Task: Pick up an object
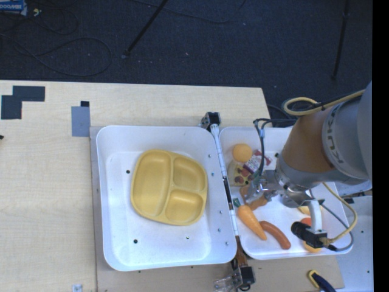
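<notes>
Pale wooden desk (48, 181) carried both bins; the end effector (258, 190), finger state unclear, hung just beyond the orange plastic carrot (250, 221), whose long axis slanted near-right.

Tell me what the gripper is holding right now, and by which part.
Cannot be told: the gripper is down in the right bin above the carrot, its tips hidden among the toys.

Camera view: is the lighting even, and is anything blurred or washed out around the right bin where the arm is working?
Camera view: lighting is even, shadows soft. The left bin is bright, its rim near washed out, yet the yellow divided plate reads clearly. In the right bin the carrot and sausage are slightly soft; the gripper area is small, cluttered and hard to resolve. Floor above is dark.
</notes>
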{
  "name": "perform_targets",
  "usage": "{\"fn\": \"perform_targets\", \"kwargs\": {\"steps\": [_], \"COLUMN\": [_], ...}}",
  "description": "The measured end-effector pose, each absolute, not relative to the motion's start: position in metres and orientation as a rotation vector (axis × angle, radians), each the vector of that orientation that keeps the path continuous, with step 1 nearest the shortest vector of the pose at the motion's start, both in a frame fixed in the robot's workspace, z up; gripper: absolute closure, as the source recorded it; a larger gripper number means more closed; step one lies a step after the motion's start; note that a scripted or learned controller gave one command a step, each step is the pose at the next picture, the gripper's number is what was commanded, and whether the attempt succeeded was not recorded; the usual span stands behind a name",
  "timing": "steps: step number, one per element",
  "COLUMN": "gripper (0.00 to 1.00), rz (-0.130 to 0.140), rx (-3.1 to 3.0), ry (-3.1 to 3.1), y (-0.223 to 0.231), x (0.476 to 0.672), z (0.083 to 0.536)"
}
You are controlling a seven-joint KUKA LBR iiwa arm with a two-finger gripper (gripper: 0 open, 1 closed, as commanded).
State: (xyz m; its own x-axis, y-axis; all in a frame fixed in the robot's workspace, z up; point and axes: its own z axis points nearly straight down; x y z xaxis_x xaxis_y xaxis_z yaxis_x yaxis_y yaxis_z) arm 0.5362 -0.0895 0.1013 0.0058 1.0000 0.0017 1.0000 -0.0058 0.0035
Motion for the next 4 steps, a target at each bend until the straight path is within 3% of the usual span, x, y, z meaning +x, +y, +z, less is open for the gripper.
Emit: {"fn": "perform_targets", "kwargs": {"steps": [1, 2, 3, 4], "gripper": [1.0, 0.0, 0.0, 0.0], "rz": [-0.006, -0.008, -0.008, -0.006], "rx": [2.223, 2.223, 2.227, 2.223], "ry": [2.226, 2.226, 2.224, 2.226], "y": [-0.001, -0.001, -0.065, -0.084], "x": [0.56, 0.559, 0.517, 0.57], "z": [0.221, 0.221, 0.188, 0.192]}}
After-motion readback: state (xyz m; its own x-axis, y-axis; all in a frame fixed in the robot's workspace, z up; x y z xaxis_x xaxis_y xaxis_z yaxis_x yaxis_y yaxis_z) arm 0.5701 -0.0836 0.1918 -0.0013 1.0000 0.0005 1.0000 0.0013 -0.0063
